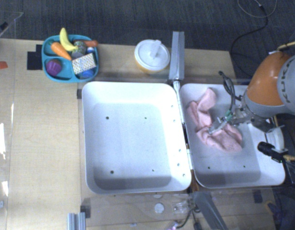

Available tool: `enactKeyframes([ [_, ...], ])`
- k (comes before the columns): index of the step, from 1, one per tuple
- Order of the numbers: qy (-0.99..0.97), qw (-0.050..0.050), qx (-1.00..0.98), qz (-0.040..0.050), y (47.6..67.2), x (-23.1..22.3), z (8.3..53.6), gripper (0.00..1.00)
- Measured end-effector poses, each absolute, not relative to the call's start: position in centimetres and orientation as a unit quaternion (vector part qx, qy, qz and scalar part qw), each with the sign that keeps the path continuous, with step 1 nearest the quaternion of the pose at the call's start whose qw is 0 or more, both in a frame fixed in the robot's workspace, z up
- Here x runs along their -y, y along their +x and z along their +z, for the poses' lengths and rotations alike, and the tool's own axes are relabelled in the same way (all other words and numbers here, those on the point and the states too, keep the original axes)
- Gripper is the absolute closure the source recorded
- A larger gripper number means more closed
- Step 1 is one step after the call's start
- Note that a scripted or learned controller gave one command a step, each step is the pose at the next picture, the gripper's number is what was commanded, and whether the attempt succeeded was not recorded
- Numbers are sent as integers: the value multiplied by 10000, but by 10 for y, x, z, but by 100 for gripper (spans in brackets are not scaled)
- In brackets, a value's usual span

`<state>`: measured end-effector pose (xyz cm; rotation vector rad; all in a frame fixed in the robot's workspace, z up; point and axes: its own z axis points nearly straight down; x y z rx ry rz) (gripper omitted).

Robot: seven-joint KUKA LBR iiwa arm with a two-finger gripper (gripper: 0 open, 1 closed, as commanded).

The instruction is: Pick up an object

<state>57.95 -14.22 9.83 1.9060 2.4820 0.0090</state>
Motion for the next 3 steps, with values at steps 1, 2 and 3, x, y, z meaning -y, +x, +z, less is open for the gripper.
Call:
enactKeyframes([
  [1, 6286, 74, -7777, 55, 596, 148, 93, 0],
  [2, 5315, 127, -8470, 54, 582, 115, 94, 0],
  [3, 5631, 96, -8263, 47, 622, 92, 93, 0],
])
